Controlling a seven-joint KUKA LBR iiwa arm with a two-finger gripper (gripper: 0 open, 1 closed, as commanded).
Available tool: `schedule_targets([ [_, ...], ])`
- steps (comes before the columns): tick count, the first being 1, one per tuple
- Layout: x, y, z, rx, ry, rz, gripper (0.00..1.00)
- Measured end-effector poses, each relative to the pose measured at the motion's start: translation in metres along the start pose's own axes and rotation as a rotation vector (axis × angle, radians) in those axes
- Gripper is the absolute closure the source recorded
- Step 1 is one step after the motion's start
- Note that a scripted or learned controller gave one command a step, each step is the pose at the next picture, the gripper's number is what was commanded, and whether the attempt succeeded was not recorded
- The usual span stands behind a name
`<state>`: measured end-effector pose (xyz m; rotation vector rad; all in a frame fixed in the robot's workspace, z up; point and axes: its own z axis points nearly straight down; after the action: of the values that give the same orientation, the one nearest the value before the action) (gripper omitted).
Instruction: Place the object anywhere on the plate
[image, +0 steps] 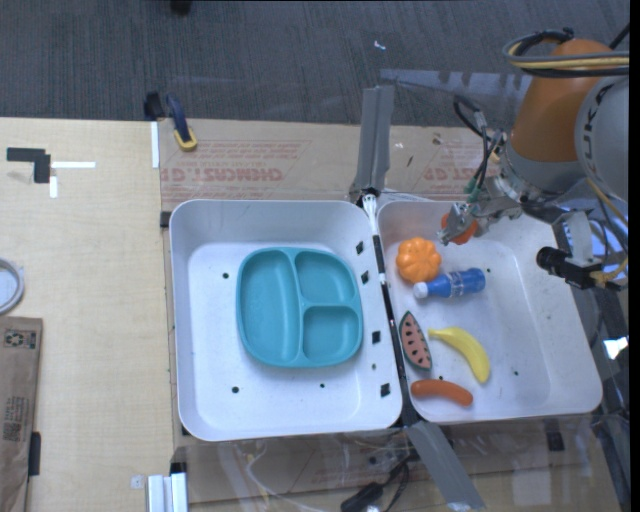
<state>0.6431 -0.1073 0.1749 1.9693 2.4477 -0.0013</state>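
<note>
Toy food lies loose in the right bin (560, 330), and which piece is meant for the plate cannot be told. An orange pumpkin (418, 258) sits near the bin's left wall at the far end, with a small blue bottle (452, 284) lying on its side just beside it, white cap pointing left. Closer to the camera, a watermelon slice (415, 340) lies along the left wall, a yellow banana (465, 351) lies just right of it, and an orange carrot (441, 392) rests near the front edge. The blue plate (298, 305), split into three compartments, sits in the middle of the left bin (200, 330). The two white bins stand side by side on the desk (80, 260), touching along their shared edge. The gripper (462, 224) reaches in from the right and hangs over the far left corner of the right bin, just above and to the right of the pumpkin. Something small and reddish shows at its tip, too small to name. Whether the jaws are released or clenched cannot be told. A grey arm (590, 110) with an orange band rises behind the gripper at the upper right, with black cables looping around it.
</note>
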Motion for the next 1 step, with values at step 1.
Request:
schedule_targets([
  [1, 0.0800, -0.0060, -0.0166, 0.000, 0.000, -0.054, 1.00],
])
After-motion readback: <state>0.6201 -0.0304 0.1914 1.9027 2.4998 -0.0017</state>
